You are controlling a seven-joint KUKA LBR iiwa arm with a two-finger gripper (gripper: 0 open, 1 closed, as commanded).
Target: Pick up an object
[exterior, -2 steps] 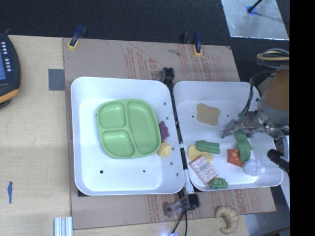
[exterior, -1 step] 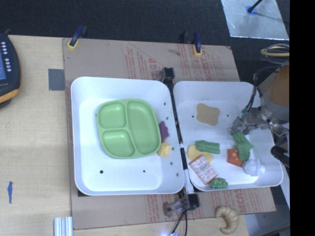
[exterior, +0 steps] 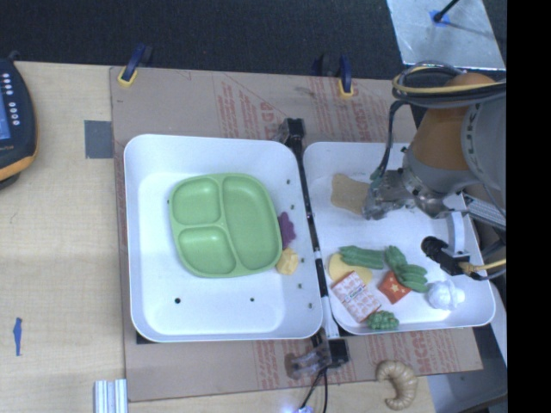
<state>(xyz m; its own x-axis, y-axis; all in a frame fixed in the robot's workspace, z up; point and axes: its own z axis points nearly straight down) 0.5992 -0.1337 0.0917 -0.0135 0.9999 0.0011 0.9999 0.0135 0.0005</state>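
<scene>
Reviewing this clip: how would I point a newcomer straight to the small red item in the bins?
Start at the right-hand white bin, the one the arm reaches over. Along its near edge lies a cluster of play food; the small red block sits just below the green bean pods, right of the red-and-white packet. It is the one solid red piece, flat and squarish, among green, yellow and white neighbours.

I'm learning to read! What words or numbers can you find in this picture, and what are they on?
None can be read.
Cardboard sheet: faint red print, too blurred to read.
Small red-and-white packet: markings too small to read.
Black and orange device: buttons and screen, nothing legible.
</scene>
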